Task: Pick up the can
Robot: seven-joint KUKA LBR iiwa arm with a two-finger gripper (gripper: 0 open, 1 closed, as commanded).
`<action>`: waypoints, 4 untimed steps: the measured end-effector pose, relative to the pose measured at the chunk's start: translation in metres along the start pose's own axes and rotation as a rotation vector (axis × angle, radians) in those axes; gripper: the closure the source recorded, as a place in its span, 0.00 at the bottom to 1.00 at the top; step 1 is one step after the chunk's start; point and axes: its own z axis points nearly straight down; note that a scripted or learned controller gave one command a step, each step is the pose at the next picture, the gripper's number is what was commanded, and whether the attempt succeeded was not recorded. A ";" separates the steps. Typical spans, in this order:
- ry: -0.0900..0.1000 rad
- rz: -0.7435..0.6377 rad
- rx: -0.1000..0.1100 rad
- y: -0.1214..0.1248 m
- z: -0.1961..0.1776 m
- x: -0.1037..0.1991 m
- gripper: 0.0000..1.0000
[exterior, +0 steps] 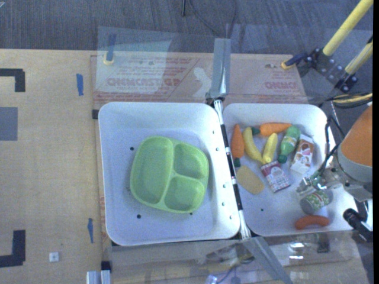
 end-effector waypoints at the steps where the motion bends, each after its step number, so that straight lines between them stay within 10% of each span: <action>1: 0.000 0.051 -0.003 0.077 0.000 0.039 1.00; 2: 0.001 0.052 0.001 0.076 0.001 0.039 0.00; 3: 0.003 0.115 0.010 0.036 -0.051 -0.030 0.00; 4: 0.015 0.284 -0.002 -0.007 -0.001 -0.012 0.00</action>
